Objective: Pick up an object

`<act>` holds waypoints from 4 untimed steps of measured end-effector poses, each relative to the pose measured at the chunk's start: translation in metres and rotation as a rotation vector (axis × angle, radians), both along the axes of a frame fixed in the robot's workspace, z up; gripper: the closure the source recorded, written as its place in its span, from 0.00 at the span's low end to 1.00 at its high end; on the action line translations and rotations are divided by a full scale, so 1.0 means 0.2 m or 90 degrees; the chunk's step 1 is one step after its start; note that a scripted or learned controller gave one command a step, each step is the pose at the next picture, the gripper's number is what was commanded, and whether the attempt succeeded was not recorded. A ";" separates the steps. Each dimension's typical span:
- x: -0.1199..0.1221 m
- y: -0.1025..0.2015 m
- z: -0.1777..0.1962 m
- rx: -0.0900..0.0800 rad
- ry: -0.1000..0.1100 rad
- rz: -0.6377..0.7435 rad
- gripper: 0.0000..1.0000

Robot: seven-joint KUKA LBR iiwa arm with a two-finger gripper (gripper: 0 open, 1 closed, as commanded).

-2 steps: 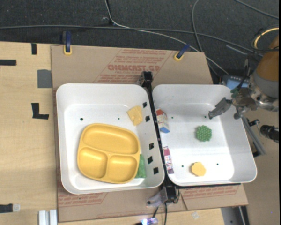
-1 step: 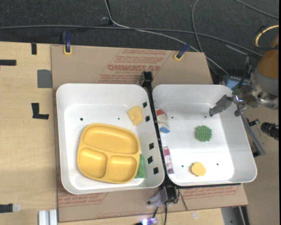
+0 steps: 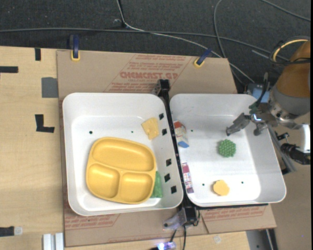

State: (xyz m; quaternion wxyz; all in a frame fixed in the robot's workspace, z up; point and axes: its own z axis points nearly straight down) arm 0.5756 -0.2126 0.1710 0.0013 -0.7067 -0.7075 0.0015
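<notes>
Left bin (image 3: 78, 139): shallow white tub, sits on cardboard sheet (image 3: 146, 72).
Yellow tray (image 3: 121, 169): 3-compartment plate, fills left bin's 7 o'clock area, lies flat.
Green item (image 3: 157, 185): small, wedged betw tray's right edge & bin wall, approx 5 o'clock of left bin; can't tell what it is.
Yellow wedge (image 3: 151, 128): pale block, approx 1 o'clock of left bin, apart from tray.
Right bin (image 3: 261, 191): same white tub, touching left bin along centre divider.
Red/white/blue item (image 3: 180, 134): small pkg at 9 o'clock wall of right bin.
Pink strip (image 3: 187, 176): thin packet, 8 o'clock edge, lies along wall.
Orange disc (image 3: 220, 188): round, flat, approx 6 o'clock of right bin.
Green ball (image 3: 227, 148): bumpy sphere, near bin centre, on floor, nothing touching it.
Gripper (image 3: 245, 123): at 2 o'clock of right bin, above & to the right of green ball; fingers spread apart, nothing betw them.
Arm (image 3: 292, 87): grey w/ orange band, enters at 3 o'clock.
</notes>
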 end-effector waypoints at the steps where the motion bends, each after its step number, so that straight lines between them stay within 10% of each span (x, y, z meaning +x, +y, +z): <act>1: -0.01 0.03 -0.22 0.000 0.001 0.000 0.00; 2: -0.01 0.03 -0.44 -0.001 -0.003 0.000 0.00; 3: 0.00 0.02 -0.37 -0.003 -0.006 0.000 1.00; 4: 0.02 0.02 -0.16 0.000 -0.003 0.000 1.00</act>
